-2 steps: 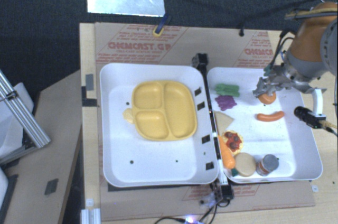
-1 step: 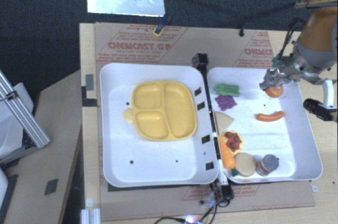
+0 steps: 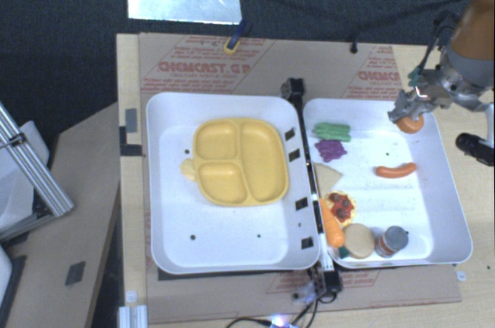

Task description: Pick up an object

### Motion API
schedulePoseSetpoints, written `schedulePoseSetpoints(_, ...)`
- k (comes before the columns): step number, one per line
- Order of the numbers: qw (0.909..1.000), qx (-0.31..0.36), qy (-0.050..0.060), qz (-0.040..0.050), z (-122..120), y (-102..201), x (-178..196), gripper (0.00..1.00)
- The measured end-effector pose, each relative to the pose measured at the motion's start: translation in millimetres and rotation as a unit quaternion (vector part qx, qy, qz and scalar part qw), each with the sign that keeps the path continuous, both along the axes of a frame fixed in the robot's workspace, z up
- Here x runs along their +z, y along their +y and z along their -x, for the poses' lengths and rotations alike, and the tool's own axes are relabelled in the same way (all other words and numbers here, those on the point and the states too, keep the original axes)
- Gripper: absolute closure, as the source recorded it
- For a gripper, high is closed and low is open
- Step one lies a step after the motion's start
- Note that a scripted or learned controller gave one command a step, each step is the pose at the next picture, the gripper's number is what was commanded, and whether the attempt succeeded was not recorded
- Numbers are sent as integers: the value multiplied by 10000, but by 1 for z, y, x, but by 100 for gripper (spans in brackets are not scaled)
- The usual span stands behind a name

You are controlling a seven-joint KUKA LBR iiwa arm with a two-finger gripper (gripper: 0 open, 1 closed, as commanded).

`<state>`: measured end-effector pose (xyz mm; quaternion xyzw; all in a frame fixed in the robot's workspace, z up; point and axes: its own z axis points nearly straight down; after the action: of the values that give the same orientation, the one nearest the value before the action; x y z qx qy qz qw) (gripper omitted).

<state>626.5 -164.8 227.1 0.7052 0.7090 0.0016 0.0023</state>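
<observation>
Currently I am positioning my gripper, finger state indeterminate, over the orange ball at upper right, needing centred alignment before closing.

The right bin holds the pickable items. An orange round object sits at the far right corner, directly below the gripper; contact cannot be determined. A green item lies flat at the far left, a purple item just in front of it. A sausage lies across mid-bin. Near the front: a pale wedge, a pizza slice, a carrot, a round bun, and a tilted can.
</observation>
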Motion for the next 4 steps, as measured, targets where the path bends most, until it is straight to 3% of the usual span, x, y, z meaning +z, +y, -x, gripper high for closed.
schedulePoseSetpoints(4,10000,18,34,-14,81,214,1,100)
